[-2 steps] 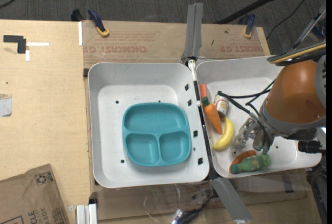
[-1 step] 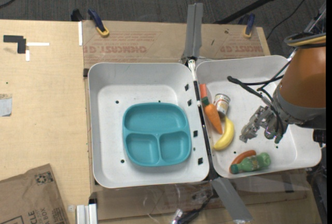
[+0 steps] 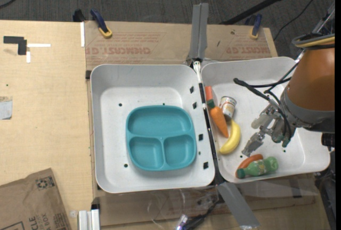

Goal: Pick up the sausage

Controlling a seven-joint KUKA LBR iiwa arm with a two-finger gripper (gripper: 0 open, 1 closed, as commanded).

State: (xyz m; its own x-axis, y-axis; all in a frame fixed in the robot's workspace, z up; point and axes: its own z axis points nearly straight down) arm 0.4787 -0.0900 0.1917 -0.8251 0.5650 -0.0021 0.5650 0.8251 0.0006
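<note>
Camera view. Desk [image 3: 42,117] of pale wood carries two white bins side by side. Left bin [image 3: 106,133] holds a teal three-compartment plate [image 3: 160,137], flat, near the bin's middle.

Right bin [image 3: 314,162]: grey arm with orange band [image 3: 319,77] enters from 3 o'clock. End effector [image 3: 264,130] hangs low over the bin's centre, fingers pointing toward 8 o'clock. Fingers look somewhat parted, nothing seen between them; exact opening hard to judge at this slant. Lower fingertip [image 3: 250,146] is just above the sausage, contact cannot be told.

Sausage [image 3: 249,160], reddish-orange, lies at the bin's 6 o'clock, resting against the top edge of a green vegetable [image 3: 259,167]. Banana [image 3: 231,138] sits at 9 o'clock of the end effector, apart from it. Carrot [image 3: 217,118] lies along the bin's left wall, touching the banana's upper end. Small can [image 3: 228,106] stands just at 1 o'clock of the carrot.
</note>
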